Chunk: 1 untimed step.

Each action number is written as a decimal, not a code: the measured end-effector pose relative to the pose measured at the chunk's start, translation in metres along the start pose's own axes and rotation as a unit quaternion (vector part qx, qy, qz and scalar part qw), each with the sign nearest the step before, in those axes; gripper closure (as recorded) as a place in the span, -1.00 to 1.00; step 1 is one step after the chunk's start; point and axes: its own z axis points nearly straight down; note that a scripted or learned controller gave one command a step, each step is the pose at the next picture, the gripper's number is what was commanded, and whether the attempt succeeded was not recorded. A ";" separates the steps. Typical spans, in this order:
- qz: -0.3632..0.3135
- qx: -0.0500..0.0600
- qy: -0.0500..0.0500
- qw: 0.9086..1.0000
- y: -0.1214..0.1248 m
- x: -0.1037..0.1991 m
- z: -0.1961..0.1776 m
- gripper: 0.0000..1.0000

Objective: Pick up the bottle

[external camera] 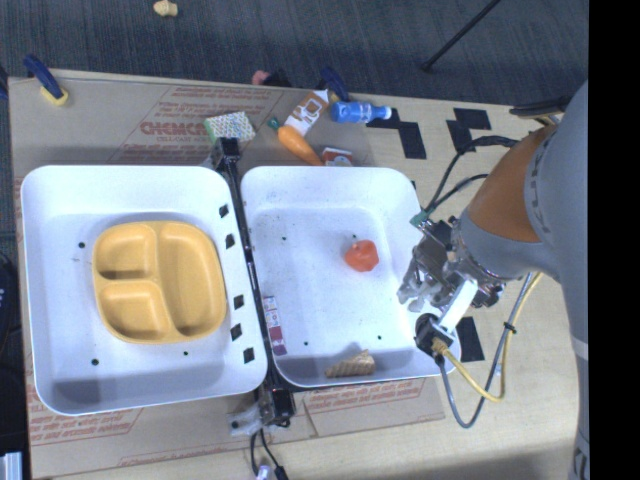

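Hovering at the right bin's [400, 183] right rim, the gripper [425, 303] hides whether it is open or closed; the bottle [358, 113] lies outside, beyond the bin's far edge.

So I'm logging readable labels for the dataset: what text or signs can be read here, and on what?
"CHEMC...", red, partly cut off, on the cardboard sheet behind the left bin.
Red print on the cardboard's front edge: too blurred to read.
Sticker on the right bin: too small.
Bottle label: unreadable.
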 end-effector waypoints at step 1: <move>0.137 0.001 0.000 0.991 -0.015 0.015 0.011 1.00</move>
